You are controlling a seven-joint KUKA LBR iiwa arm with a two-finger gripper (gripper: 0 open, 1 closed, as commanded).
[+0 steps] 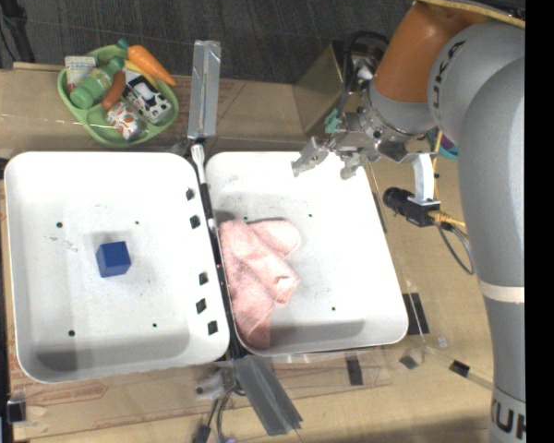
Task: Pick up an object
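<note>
The gripper [331, 161] is being held open and empty over the far edge of the right bin [369, 275]. A pink cloth [257, 264] is lying crumpled at that bin's left side. A blue cube [114, 257] is sitting in the left bin [37, 275].

Bright, even overhead light; both white bins [37, 247] run near overexposed, their floors washed out with little texture. Soft grey shadows pool along each bin's near edge and near corners. Blue cube [114, 257] casts a faint short shadow. Dark floor past the surface's far edge is underexposed, grainy. Arm [485, 127] at the right is slightly soft, sheen on its grey shell. Overall low resolution, mild noise.
</note>
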